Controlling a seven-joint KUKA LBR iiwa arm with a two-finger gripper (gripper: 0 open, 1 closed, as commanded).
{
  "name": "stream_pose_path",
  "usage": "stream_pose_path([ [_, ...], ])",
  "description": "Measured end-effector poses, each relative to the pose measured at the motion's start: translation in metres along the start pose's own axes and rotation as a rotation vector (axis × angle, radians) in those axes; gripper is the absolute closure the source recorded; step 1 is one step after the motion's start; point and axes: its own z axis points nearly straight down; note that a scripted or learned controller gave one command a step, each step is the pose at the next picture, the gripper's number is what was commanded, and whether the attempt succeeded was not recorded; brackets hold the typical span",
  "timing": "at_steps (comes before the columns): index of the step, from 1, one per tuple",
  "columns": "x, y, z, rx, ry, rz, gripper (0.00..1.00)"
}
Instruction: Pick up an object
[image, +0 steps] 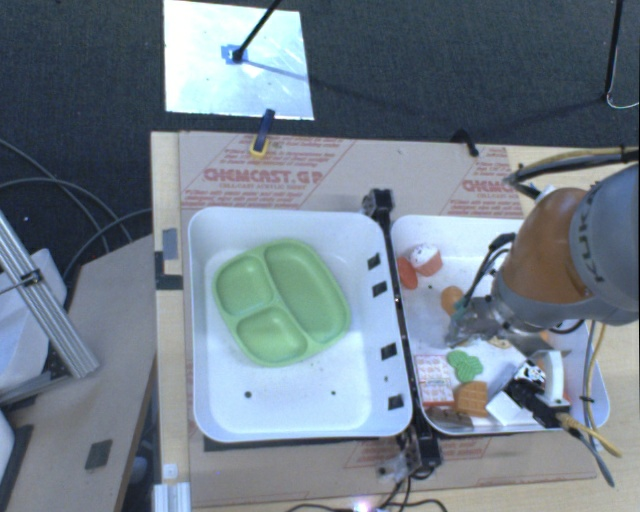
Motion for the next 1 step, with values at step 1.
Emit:
stream_pose_path([
  [1, 0.0, 0.0011, -0.0105, -0.003, 0.0, 0.0, 1.0],
])
